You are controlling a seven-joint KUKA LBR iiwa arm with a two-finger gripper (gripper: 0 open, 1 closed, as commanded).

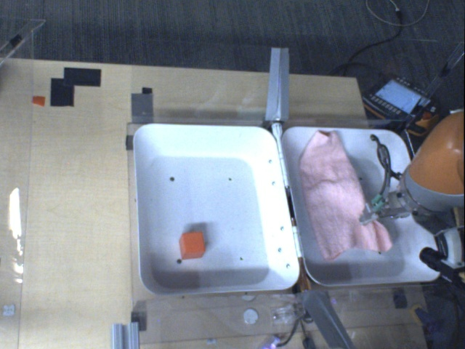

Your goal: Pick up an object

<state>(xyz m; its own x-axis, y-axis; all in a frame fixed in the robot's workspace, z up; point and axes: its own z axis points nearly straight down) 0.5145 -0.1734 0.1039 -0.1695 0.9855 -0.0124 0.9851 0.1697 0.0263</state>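
A pink cloth (336,195) is found lying flat in the right bin (407,267), stretched from the far edge toward the near one, with a folded, rumpled corner at its near right end. The claw (376,209) is positioned at that corner, low over the fabric and apparently touching it. Whether the claw is spread or pressed together cannot be told, as the tips are small and partly merged with the cloth's edge. No fabric can be confirmed between them, so a hold is not recorded.

An orange block (192,245) is noted in the left bin (152,195), near its front left, well apart from the claw and the cloth.

Risks are judged as follows. The contact lies at the very margin of the cloth, so only a thin fold may be caught; it is likely to slip out when lifted. If a single layer is taken, the rest may drag along the bin floor and snag on the rim or on the divider (288,195) between the bins. If the claw is driven too low, the bin floor may be struck rather than the fabric gathered. A cable (381,158) is seen hanging beside the wrist, just over the cloth; it could be caught in the fabric during a rise.

The wooden surface (73,231) beyond the bins carries only small dark markers (73,84), which are not involved.
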